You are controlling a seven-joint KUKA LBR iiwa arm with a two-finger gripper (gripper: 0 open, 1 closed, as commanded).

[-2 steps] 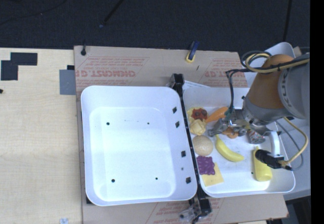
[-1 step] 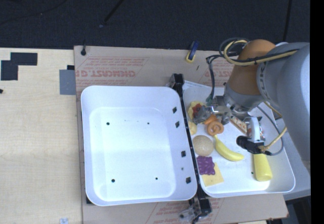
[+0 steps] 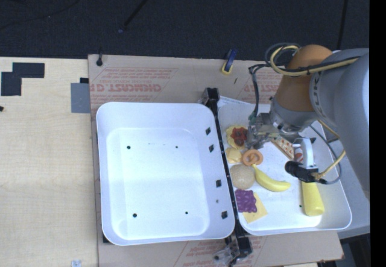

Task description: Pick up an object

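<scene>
Light is even and fairly bright from above — the left bin (image 3: 157, 169) shines almost overexposed around its center, soft shadow toward 9 o'clock; picture slightly grainy, top dark.

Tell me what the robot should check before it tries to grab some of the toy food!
1. Food to pick is in the right bin: ok. A banana, purple grapes, an orange ring-shaped piece and a yellow-handled tool lie there.
2. Gripper is above the food: ok, it sits over the pile by the bin's left wall.
3. Something is already grabbed: cannot tell, the wrist hides it.
4. One piece stands alone: not ok near the gripper, the pieces crowd and touch; the banana lies more open.
5. Cables stay out of the way: cannot tell, a black cable hangs over the bin.
</scene>
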